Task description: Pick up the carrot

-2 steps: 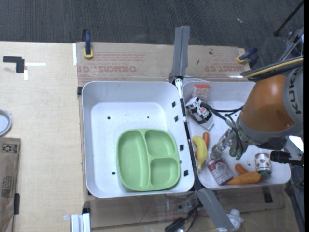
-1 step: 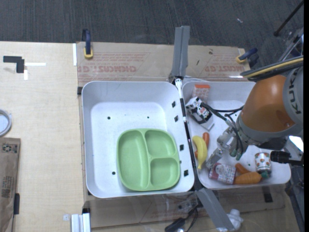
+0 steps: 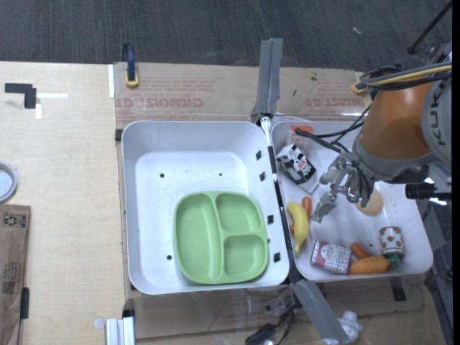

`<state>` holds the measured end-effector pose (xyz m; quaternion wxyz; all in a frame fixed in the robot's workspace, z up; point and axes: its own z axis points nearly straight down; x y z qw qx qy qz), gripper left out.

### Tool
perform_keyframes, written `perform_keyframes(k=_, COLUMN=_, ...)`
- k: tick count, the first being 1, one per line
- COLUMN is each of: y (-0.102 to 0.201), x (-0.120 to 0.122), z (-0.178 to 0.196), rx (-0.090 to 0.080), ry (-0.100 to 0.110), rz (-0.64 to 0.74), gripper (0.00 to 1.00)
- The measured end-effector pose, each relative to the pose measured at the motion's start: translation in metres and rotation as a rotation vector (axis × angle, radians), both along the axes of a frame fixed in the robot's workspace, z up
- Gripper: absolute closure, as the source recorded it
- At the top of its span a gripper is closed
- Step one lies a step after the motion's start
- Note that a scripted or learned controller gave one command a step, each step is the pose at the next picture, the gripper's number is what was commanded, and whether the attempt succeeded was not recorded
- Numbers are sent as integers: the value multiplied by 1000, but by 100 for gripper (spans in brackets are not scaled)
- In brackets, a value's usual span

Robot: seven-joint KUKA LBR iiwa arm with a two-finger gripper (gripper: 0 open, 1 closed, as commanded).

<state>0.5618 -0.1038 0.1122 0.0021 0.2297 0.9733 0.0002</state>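
Dark carpet is seen along the top of the frame; below it a pale wood tabletop (image 3: 57, 164) w/ a cardboard sheet carries two white bins side by side. A green divided plate (image 3: 219, 236) is seen in the left bin (image 3: 144, 192), at centre frame, w/ nothing on it.

Task status: not yet done, as judged from the frame. The carrot (image 3: 369, 265) lies flat on the floor of the right bin (image 3: 424, 254), lower right of frame, just beside a small red-and-white carton (image 3: 330, 257) on its left and near a small can (image 3: 390, 241) above it to the right. A 2nd orange piece just above the carrot is noted, poss. another carrot; identity not certain. The gripper (image 3: 329, 201) is seen above and left of the carrot, well apart from it, nearer the banana (image 3: 297, 225) and a small red item (image 3: 307, 205). Nothing is seen between the fingers, so no grasp is made. Left to do: approach the carrot, close on it, lift.

Hard to make out: gripper opening cannot be told — fingers are small, metallic and blurred against the white bin floor. A round tan object (image 3: 371, 204) is partly covered by the wrist; type unclear. A black-and-white pkg (image 3: 296, 163) in the upper part of the right bin is seen but its print is not legible. The arm's orange band (image 3: 399, 124) hides part of the bin's right side at upper right.
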Motion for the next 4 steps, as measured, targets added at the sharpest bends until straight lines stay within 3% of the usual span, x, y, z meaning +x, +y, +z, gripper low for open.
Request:
perform_keyframes(k=1, y=-7, x=-15, z=-12, rx=1, ry=4, rz=-318, gripper=0)
perform_keyframes(k=2, y=-38, x=34, z=168, rx=0, ry=3, rz=-152, gripper=0)
perform_keyframes(k=3, y=-54, x=-10, z=93, rx=0, ry=4, rz=75, gripper=0)
perform_keyframes(k=4, y=-56, x=-79, z=35, rx=0, ry=4, rz=163, gripper=0)
